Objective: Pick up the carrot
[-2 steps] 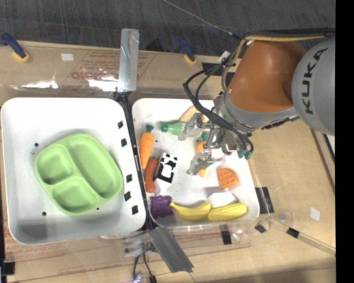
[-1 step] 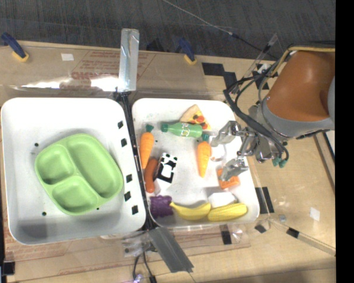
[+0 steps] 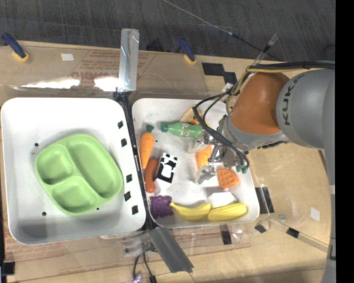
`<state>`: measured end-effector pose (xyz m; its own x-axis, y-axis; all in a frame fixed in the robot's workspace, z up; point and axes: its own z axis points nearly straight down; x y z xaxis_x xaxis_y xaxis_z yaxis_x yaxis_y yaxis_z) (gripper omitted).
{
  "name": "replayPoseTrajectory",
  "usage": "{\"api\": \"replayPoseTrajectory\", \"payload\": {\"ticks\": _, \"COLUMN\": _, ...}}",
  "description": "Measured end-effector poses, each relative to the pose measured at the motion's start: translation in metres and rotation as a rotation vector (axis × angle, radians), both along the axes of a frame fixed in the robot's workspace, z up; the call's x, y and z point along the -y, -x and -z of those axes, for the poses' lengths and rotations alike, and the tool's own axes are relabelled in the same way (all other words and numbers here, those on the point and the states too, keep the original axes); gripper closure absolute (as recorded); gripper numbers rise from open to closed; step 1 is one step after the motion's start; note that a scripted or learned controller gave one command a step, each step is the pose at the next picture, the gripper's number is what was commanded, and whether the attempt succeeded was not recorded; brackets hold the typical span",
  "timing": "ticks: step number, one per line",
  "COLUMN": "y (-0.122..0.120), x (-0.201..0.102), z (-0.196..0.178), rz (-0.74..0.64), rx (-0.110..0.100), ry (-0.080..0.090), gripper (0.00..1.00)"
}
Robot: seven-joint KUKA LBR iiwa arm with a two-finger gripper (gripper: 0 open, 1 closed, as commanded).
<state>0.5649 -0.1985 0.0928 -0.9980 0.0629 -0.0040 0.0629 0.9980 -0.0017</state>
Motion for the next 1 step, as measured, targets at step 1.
{"api": "replayPoseTrajectory", "payload": {"ticks": 1, "y": -0.0016, "x": -0.0023, "z": -0.0107, "rz": -0.010, "rx": 0.002, "ry": 0.000, "gripper": 1.00}}
